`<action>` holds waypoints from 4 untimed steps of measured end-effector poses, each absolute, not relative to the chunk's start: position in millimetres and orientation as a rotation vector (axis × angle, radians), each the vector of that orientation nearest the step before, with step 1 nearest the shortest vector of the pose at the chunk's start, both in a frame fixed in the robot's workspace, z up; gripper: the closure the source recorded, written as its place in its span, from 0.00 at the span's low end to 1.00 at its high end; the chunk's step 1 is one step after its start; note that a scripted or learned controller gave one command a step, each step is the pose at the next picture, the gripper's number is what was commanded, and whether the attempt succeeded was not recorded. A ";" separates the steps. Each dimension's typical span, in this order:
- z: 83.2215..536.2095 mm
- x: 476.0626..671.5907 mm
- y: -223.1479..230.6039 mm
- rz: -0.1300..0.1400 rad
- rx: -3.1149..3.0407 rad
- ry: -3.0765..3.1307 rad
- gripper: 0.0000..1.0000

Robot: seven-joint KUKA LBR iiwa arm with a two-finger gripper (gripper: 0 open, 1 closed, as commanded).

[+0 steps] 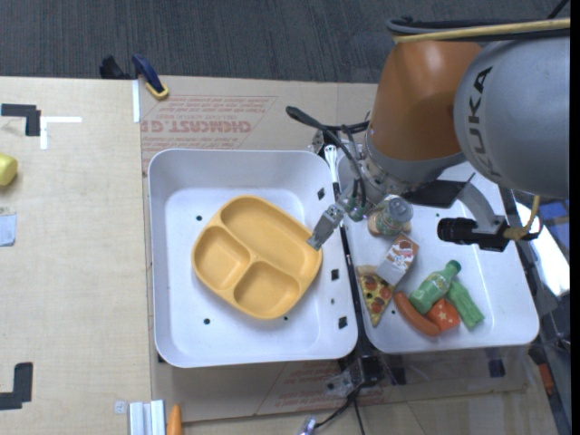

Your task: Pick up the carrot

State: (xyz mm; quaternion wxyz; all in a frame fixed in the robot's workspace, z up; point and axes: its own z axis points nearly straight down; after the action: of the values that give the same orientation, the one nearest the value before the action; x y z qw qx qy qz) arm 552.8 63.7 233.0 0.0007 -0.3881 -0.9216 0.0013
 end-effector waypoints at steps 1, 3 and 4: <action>291.6 551.5 84.1 0.001 -0.790 -3.044 0.00; 94.5 503.5 101.9 -0.014 -1.236 -2.898 0.00; 104.7 505.7 100.5 -0.016 -1.244 -2.899 1.00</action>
State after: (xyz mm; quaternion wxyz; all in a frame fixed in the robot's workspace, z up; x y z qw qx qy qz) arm 505.7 100.5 104.7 -0.0065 -0.3945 -0.9189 -0.0050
